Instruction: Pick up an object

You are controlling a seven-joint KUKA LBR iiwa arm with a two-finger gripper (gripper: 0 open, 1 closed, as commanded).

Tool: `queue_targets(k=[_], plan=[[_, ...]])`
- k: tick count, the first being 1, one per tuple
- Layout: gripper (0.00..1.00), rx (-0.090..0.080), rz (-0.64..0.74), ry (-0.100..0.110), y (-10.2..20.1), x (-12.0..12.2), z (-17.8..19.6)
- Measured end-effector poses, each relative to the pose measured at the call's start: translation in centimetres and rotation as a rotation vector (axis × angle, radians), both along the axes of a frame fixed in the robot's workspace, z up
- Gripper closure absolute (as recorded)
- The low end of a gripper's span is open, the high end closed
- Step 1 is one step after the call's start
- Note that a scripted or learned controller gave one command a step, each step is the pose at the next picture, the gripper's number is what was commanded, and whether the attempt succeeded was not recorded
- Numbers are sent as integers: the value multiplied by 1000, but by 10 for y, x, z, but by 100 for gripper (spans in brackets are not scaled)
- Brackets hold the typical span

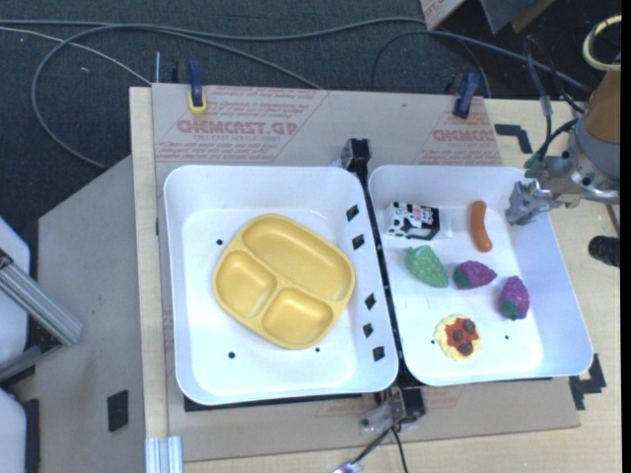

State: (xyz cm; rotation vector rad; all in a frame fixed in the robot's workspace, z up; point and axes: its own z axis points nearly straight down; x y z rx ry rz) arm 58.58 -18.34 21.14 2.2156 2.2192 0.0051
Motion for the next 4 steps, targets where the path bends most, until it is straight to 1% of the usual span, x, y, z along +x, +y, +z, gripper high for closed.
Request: queue_targets(k=[1, 2, 3, 4], plan=[[100, 1, 0, 1, 0, 1, 32], [100, 5, 4, 7, 55, -4, 38], [100, 4, 3, 9, 102, -10, 28], [100, 4, 4, 5, 159, -7, 35]])
